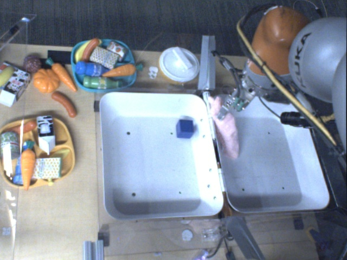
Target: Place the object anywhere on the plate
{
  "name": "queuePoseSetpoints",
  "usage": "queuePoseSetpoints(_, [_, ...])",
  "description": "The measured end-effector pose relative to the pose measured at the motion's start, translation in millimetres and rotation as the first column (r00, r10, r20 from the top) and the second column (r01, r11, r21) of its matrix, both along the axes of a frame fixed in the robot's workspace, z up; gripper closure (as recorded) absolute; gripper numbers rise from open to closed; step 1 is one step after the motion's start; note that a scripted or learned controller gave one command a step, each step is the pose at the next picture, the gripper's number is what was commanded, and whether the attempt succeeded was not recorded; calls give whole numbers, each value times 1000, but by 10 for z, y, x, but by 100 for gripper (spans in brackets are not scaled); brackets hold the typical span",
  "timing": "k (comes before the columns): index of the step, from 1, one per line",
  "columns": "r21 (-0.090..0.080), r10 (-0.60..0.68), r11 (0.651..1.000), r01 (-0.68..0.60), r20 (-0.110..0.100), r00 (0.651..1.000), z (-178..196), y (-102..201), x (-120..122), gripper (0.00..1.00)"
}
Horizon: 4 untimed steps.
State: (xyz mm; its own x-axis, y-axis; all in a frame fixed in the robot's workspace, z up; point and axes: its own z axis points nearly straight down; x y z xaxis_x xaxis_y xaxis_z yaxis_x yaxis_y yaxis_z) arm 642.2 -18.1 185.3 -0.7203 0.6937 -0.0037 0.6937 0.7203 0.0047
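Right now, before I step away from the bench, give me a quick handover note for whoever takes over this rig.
Gripper: over the left edge of the right bin, a pink cloth hanging from it; finger state unclear.
Blue cube: lying in the left bin, upper right part, untouched.
Done: nothing placed that can be confirmed.
Left: I can't identify a plate in the bins; confirm the target, then place the object on it.

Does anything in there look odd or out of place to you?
Yes: a pink cloth hangs limp below the claw, draped along the wall between the two bins rather than lying flat. A blue cube sits alone in the left bin.
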Motion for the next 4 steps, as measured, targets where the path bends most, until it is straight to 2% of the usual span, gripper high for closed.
queuePoseSetpoints(1, [0,4,1000,-4,1,1000,407,14,18,100])
queuePoseSetpoints(2, [-2,396,918,-396,0,918,380,518,-13,100])
queuePoseSetpoints(3, [-5,694,720,-694,3,720,381,1003,156,100])
queuePoseSetpoints(4, [-4,695,719,-695,3,719,318,1489,185,100])
